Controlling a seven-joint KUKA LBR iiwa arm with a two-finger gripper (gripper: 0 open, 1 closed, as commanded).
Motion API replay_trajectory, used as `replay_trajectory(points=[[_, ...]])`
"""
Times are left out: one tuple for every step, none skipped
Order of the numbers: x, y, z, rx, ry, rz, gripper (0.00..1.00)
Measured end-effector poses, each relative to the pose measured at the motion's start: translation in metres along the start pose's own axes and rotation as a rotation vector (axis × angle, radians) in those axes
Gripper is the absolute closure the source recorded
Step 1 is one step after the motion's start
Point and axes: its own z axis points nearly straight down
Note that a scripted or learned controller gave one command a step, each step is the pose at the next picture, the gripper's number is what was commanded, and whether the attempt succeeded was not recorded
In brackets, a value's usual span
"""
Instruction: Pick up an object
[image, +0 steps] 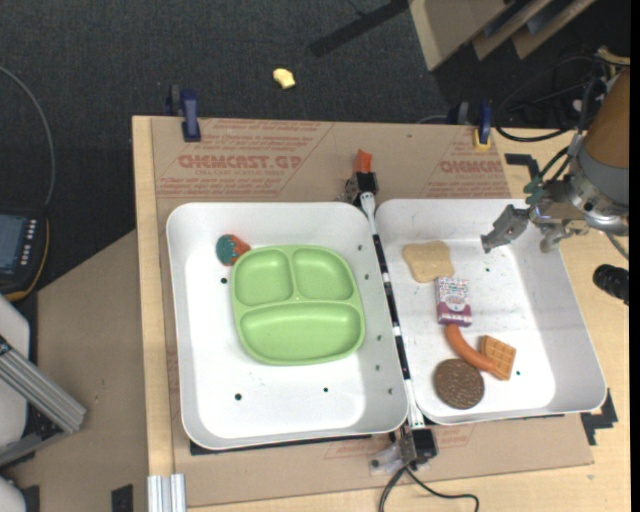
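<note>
The right bin (560, 290) holds a tan bread slice (428, 261), a white and pink packet (453, 300), an orange sausage (462, 345), a square waffle piece (498, 357) and a round brown cookie (459, 383). My gripper (524, 232) hovers over the bin's far right part, right of the bread slice and apart from it. Its fingers (497, 233) are spread open with nothing between them. All the food items lie loose on the bin floor.
The left bin (190, 330) holds a green divided plate (297, 303) and a small red and green item (233, 248) at its far left corner. A clamp (363, 180) sits at the back between the bins. A yellow scrap (285, 77) lies on the floor.
</note>
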Motion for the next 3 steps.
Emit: replay_trajectory(points=[[0.042, -0.037, 0.076, 0.011, 0.004, -0.002, 0.00], [0.054, -0.046, 0.155, 0.007, 0.003, 0.000, 0.00], [0.052, -0.043, 0.140, -0.002, 0.000, 0.002, 1.00]])
